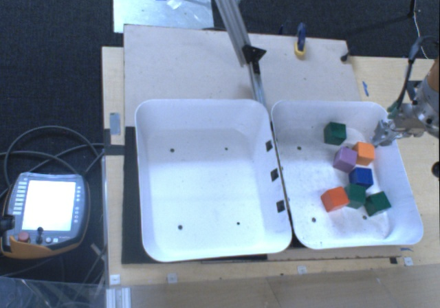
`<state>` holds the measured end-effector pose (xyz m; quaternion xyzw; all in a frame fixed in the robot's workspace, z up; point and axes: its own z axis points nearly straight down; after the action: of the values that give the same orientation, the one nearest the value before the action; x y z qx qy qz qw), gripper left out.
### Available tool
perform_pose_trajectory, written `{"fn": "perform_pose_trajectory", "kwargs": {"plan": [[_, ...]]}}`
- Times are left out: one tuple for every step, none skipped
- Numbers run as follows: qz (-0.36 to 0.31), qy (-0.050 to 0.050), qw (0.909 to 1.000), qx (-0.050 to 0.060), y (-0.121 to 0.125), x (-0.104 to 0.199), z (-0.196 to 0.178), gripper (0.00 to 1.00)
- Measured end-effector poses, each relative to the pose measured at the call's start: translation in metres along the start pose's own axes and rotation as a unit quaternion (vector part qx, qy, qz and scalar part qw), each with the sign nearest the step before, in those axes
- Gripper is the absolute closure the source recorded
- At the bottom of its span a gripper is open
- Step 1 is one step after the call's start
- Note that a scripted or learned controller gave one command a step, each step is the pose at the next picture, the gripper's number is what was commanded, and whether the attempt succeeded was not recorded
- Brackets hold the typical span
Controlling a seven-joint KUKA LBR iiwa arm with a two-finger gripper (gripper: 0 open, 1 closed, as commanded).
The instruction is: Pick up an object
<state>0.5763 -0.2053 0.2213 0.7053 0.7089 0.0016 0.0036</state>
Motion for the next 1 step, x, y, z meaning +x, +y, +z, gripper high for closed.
{"fn": "perform_pose_trajectory", "kwargs": {"plan": [[0.0,0.0,1.0,0.0,0.0018,-0.0006,-0.0536,1.0]]}}
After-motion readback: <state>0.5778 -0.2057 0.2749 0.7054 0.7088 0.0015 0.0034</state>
